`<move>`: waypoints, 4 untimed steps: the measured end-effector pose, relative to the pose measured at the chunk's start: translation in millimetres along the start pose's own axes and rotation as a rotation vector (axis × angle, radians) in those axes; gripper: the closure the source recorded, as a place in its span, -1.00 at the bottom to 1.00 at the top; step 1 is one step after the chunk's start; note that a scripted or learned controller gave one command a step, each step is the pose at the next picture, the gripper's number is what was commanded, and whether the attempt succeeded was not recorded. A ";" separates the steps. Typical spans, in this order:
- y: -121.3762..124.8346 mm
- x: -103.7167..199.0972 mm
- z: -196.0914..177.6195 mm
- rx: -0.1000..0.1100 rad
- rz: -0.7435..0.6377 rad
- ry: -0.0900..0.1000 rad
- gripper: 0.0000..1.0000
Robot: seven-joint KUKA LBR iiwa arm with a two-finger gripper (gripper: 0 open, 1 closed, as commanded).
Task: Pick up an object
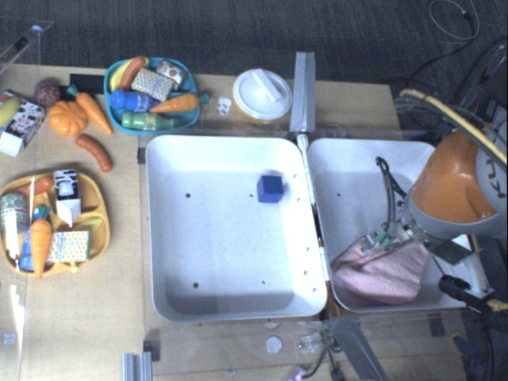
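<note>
A wooden bench carries two shallow white bins side by side, with dark carpet beyond it at twelve o'clock. Nearest the camera, at about five o'clock, a crumpled pink cloth [379,271] lies in the lower corner of the right bin [349,173]. The gripper [386,239] sits right at the cloth's upper edge, under the grey arm [454,187] with its orange band; whether it is spread or pinched I cannot tell, as the arm and the cloth folds hide that. Farther back, toward the centre, a small blue block [271,187] rests alone in the left bin [198,292], well apart from the gripper. Off at nine to eleven o'clock stand trays of toy food.

The step in hand looks like the grasp on the cloth. Next comes a firm pinch on a fold, then a straight lift.
</note>
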State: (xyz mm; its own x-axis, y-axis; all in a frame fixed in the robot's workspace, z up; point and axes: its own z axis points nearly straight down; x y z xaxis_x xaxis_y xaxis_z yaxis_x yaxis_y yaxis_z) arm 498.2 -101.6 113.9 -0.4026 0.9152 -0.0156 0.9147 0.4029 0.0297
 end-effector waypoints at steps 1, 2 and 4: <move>18.7 16.6 -70.8 0.024 -0.130 0.015 1.00; 18.6 16.5 -70.7 0.024 -0.130 0.016 -1.00; 20.8 -16.1 11.2 0.009 -0.094 0.004 1.00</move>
State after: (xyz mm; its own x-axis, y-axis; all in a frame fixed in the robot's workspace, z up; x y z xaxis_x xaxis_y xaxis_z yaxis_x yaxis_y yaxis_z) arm 524.1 -108.0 103.6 -0.4873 0.8731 -0.0141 0.8729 0.4875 0.0194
